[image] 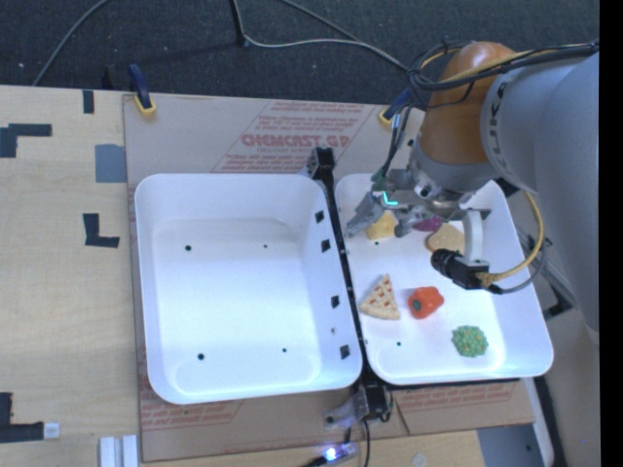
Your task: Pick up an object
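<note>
Nearest the camera, the right-hand shallow white bin point(526, 358) holds a small green bumpy ball point(469, 341) by its front rim, then a red pepper-like toy point(424, 302) and, just left of it, a yellow wedge shaped like a pizza slice point(381, 299). Farther back in the same bin the grey arm with its orange band point(467, 76) bends down from the right, its wrist tipped toward the divider between the bins. The pincer point(382, 220) sits low over the bin's back left part, right at a pale yellow chunk point(384, 227); how far its fingers are apart, and whether they grip the chunk, cannot be told. Beside it lie a purple piece point(426, 224) and a tan rounded piece point(446, 237), partly hidden by the wrist and a black cable fitting point(458, 269). The left-hand white bin point(156, 261) stands alongside. Both rest on a brown cardboard sheet point(282, 139) on the light wooden surface point(58, 261), marked with dark tape; beyond lies dark carpet point(292, 17) crossed by a cable.
</note>
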### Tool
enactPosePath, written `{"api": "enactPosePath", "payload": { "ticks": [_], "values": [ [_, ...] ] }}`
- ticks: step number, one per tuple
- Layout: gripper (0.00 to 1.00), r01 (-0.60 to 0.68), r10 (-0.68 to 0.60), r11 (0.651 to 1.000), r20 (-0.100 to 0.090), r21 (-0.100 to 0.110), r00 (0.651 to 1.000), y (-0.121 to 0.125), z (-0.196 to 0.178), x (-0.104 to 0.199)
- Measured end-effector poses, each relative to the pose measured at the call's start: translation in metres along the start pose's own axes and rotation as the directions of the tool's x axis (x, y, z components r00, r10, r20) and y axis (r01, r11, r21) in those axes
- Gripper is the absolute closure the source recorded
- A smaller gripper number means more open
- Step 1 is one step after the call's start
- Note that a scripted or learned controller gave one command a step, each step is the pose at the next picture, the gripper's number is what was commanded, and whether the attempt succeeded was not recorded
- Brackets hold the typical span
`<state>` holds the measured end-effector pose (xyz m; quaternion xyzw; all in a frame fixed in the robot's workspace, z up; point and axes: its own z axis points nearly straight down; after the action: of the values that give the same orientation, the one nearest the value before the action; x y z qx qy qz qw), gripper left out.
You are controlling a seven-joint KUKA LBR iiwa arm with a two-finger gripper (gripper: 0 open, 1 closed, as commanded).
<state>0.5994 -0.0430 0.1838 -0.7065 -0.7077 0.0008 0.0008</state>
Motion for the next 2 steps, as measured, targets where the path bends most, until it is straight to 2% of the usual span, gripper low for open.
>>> {"api": "enactPosePath", "payload": {
  "ticks": [1,2],
  "values": [
    [0.00,-0.010,0.010,1.000,0.004,0.007,1.000,-0.036,0.056,-0.086],
    [0.00,0.002,-0.002,1.000,0.001,-0.002,1.000,0.018,0.102,-0.051]
  ]
}}
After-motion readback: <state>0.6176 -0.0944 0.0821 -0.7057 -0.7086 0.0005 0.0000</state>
